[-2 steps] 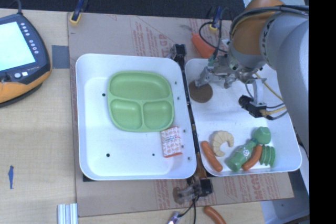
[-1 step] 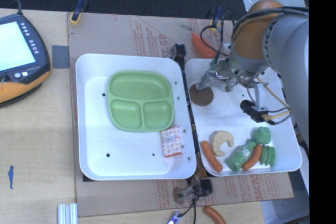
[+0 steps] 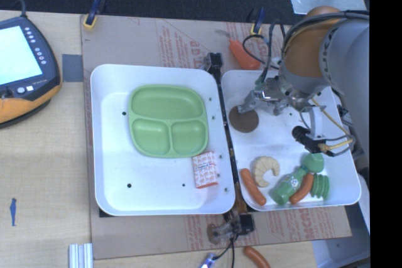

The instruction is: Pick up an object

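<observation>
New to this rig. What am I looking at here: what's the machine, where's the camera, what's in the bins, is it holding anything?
One camera, fixed above the bench, looks down at a slant. The grey arm with the orange band reaches in from the right; its two-finger gripper hangs over the right bin, just above a brown disc. I see nothing between its fingers, and I cannot tell whether they are open or shut.

The left bin holds a green divided plate and a small red-and-white packet. The right bin also holds toy food near its front edge: a croissant, a sausage, a green can, a carrot and other green pieces. A tablet-like control pad lies on the bench at far left.
</observation>
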